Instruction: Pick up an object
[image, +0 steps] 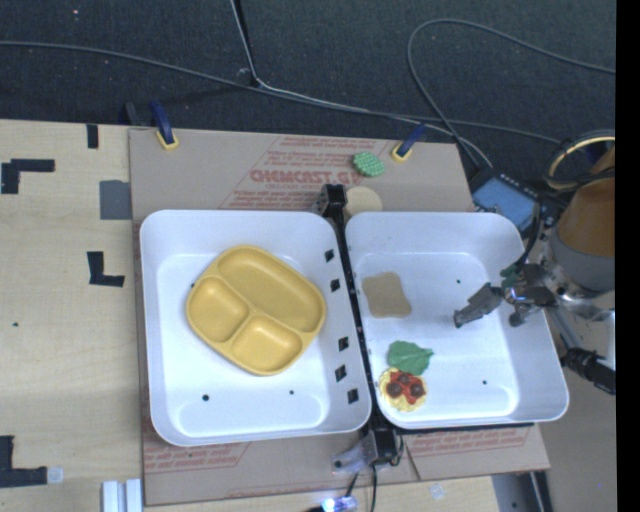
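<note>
White plastic bins sit side by side on the table (60, 330), seen from above at a slant. The left bin (165, 400) holds a yellow divided tray (256, 309), lying flat near its middle. The right bin (480, 235) holds three small things: a tan slice (386, 295) near its left wall, a green leaf (408, 356) below that, and a pizza toy (403, 389) touching the leaf's lower edge, close to the bin's front left corner.

Over the right half of the right bin hangs the gripper (495, 305), coming in from the right on the grey arm (585, 250). Its fingers stand apart, with nothing between them. The slice lies well to its left, at about the same height in the view; the leaf and pizza toy lie to its lower left, all apart from the fingers.
</note>
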